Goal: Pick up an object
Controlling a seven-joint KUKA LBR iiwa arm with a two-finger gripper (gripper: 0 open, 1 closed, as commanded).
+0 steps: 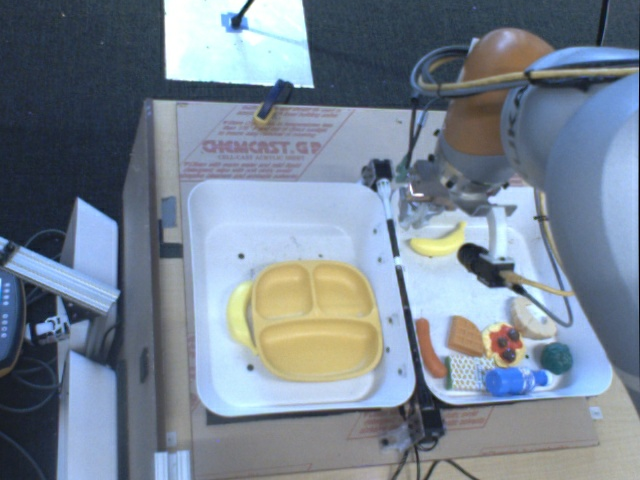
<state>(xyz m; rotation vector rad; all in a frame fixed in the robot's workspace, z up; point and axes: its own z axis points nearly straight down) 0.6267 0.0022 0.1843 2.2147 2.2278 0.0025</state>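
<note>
Gripper (pixel 425 211) hung over right bin (pixel 590 373), far end.
Finger state could not be told. Banana (pixel 440 242) lay just beside it at 5 o'clock; other toy food clustered at bin's near end; yellow tray (pixel 315 320) in left bin (pixel 210 268).

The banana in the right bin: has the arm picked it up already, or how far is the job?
Not picked up yet. The tool hangs just over the banana, which lies on the floor of the right bin. Gripping and lifting are left.
</note>
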